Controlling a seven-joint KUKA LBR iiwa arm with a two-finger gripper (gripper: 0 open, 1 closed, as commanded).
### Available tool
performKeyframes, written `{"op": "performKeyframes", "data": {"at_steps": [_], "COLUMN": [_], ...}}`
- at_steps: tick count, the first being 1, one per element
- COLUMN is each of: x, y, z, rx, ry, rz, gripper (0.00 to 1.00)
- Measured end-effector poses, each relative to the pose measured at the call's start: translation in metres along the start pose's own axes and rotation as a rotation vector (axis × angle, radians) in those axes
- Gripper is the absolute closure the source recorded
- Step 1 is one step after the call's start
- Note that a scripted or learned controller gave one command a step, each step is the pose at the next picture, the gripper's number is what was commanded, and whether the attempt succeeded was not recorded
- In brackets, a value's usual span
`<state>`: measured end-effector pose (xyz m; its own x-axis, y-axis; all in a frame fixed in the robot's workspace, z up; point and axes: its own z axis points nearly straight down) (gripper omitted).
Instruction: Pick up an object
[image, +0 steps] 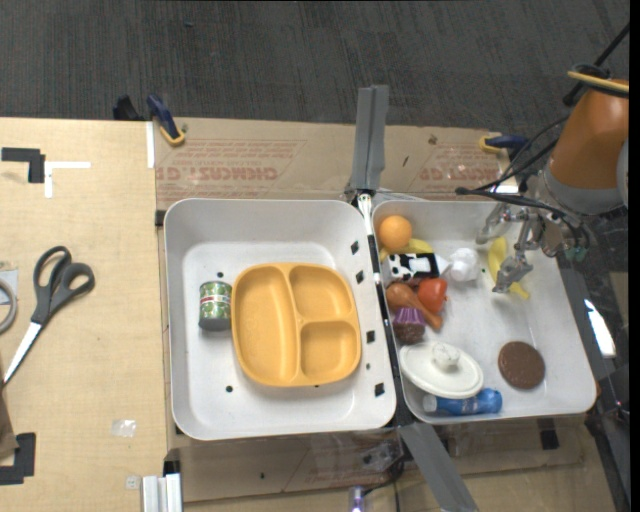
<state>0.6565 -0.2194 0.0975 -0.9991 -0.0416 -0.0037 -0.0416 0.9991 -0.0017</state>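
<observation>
My gripper (505, 262) hangs over the back right part of the right bin (570, 400), its two fingers apart. A yellow banana-like piece (518, 291) lies right under and between the fingertips; I cannot tell whether they touch it. To its left lie a white lump (462, 264), a black-and-white cow-patterned item (412, 265), an orange ball (395, 232), a red pepper (432, 294) and a purple piece (408, 325). Toward the front sit a white lidded pot (442, 368), a brown disc (521, 364) and a blue bottle (470, 404).
The left bin (190, 400) holds a yellow divided plate (296, 324) and a small green can (214, 304). Scissors (48, 288) lie on the bench at far left. A grey divider bar (371, 140) runs between the bins at the back.
</observation>
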Motion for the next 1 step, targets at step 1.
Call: {"op": "performKeyframes", "data": {"at_steps": [1], "x": [-0.0013], "y": [0.0007], "z": [-0.0068], "rx": [0.001], "ry": [-0.001], "rz": [-0.002], "gripper": [1.00]}}
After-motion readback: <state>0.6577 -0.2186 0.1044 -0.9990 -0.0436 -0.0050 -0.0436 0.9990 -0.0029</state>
